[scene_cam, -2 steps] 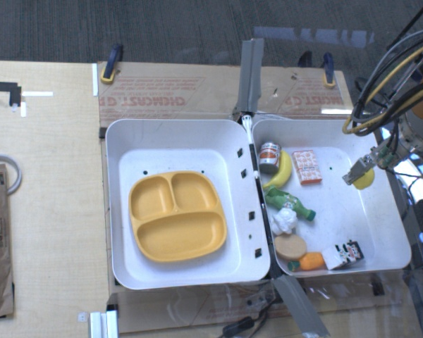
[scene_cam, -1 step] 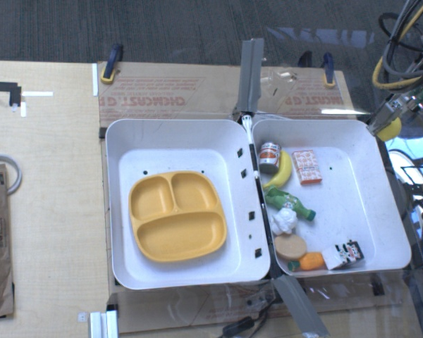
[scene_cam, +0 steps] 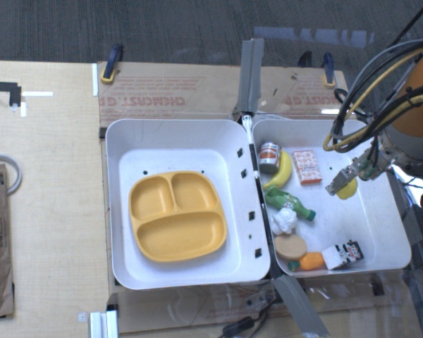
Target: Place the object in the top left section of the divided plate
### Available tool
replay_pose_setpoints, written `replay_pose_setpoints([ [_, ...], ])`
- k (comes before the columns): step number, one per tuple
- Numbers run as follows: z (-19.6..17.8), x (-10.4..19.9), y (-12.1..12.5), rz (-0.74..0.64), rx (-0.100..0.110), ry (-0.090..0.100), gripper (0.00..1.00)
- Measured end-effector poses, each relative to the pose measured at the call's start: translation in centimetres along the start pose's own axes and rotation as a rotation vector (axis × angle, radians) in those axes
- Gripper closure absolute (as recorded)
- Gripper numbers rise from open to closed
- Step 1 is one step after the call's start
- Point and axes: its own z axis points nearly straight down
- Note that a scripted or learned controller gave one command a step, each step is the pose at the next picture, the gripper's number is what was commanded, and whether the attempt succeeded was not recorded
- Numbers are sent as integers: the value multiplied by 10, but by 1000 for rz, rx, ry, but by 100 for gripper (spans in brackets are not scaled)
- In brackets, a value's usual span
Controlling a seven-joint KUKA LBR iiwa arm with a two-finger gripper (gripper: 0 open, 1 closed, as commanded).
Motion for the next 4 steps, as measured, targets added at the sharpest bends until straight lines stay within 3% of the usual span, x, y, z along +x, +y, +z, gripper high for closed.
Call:
replay_pose_setpoints([
  [1,-185,21,33,249,1,-1,100],
  [2,75,28,26,235,1,1,100],
  [3,23,137,19,209,2,1,100],
  [4,23,130,12,39,1,1,100],
])
